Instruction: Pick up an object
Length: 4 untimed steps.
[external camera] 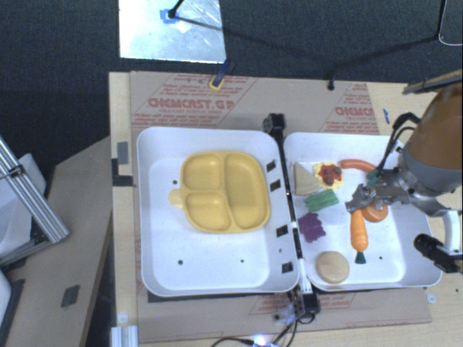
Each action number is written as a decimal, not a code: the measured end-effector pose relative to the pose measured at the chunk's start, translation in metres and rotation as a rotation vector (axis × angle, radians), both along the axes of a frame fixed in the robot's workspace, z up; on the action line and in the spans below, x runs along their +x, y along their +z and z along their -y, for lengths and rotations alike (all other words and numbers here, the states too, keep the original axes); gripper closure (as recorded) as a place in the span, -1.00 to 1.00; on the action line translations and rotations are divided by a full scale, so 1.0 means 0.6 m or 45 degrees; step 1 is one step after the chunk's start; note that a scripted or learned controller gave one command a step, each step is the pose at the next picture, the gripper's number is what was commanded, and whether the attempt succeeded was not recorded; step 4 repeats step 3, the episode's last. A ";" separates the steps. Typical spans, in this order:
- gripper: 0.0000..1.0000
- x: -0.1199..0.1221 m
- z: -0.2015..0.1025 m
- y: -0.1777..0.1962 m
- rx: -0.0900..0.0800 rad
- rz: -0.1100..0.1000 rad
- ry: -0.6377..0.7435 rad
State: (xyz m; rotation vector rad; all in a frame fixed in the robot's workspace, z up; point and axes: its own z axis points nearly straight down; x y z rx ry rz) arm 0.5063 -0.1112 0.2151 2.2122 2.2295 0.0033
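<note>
The right bin (412, 270) holds toy food: a pizza slice (316, 176), a green piece (321, 200), a purple grape bunch (312, 227), a tan round bun (332, 267), an orange sausage (357, 165) and a carrot (359, 233). My gripper (367, 196) hangs low over the bin's middle right, just above the carrot's thick end and an orange round piece (376, 212). Whether anything sits between its tips is hidden by the wrist.
A yellow divided plate (219, 191) lies in the left bin (155, 251). A black divider (287, 201) runs between the two bins. The grey arm with its orange band (438, 132) comes in from the right over the right bin's edge.
</note>
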 end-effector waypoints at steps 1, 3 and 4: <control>1.00 0.002 -0.076 0.019 -0.001 0.000 -0.001; 1.00 -0.001 -0.232 0.008 0.000 -0.001 -0.001; 1.00 -0.001 -0.232 0.008 0.000 -0.001 -0.001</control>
